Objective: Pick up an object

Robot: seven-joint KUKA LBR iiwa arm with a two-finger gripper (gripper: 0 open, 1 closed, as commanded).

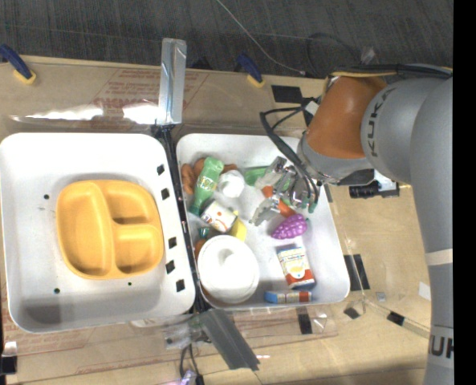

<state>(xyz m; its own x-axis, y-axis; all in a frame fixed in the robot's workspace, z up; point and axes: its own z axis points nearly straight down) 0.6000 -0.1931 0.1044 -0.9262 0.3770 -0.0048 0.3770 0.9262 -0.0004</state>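
Observation:
My gripper (279, 199) is low inside the right bin (334, 251), near its middle, under the grey arm with the orange band (342, 119). A small orange object (284, 208) lies right at the gripper's tip, partly hidden by it. A purple bunch of grapes (289, 228) sits just below the gripper. To its left are a green bottle (208, 175), a white cap (231, 184) and a small can (217, 215). A red and white carton (294, 265) lies toward the bin's near side.
A white round bowl (228, 268) fills the right bin's near-left corner, with a marker (286, 297) along the near wall. The left bin (21, 167) holds a yellow divided tray (109, 227). A black divider (173, 207) separates the bins.

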